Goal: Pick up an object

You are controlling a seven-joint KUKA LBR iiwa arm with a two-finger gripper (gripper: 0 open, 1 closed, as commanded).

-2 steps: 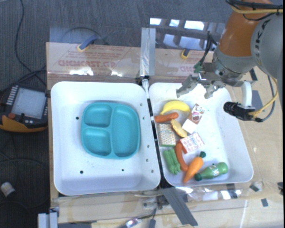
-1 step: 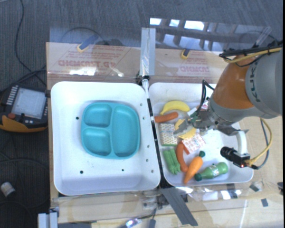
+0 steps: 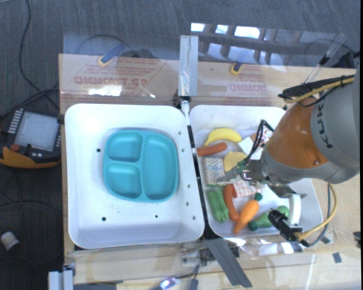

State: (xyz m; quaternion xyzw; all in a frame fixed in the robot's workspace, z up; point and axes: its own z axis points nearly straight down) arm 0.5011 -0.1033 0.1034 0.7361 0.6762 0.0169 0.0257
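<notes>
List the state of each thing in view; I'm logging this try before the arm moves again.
Tray: flat in left bin, compartments bare.
Left bin: holds the tray.
Right bin: holds the toy food.
Banana: lying near the far wall.
Carrot: lying tilted, near the front.
Green pod: lying beside the carrot.
Claw: low over the food, grip hidden.

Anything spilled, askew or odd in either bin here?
Nothing stands out. The toy food, including the banana and carrot, lies jumbled inside the right bin; the teal divided plate sits flat in the left bin.
</notes>
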